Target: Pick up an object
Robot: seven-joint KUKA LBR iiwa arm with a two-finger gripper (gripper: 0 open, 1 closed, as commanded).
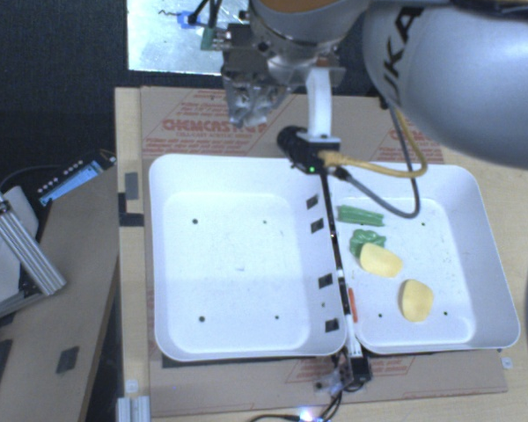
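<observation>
Yellow lump (pixel 416 299) at 5 o'clock in right bin (pixel 475 236) | second yellow piece (pixel 380 260), 2 green bits (pixel 361 214) at 11 o'clock of it | likely light, smooth, grip across middle | gripper (pixel 251 104) high at 12 o'clock, opening unreadable

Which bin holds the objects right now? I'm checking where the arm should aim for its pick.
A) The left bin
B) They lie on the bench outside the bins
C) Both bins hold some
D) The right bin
D: the two yellow pieces and the green pieces all lie in the right bin, near its left side.
</observation>
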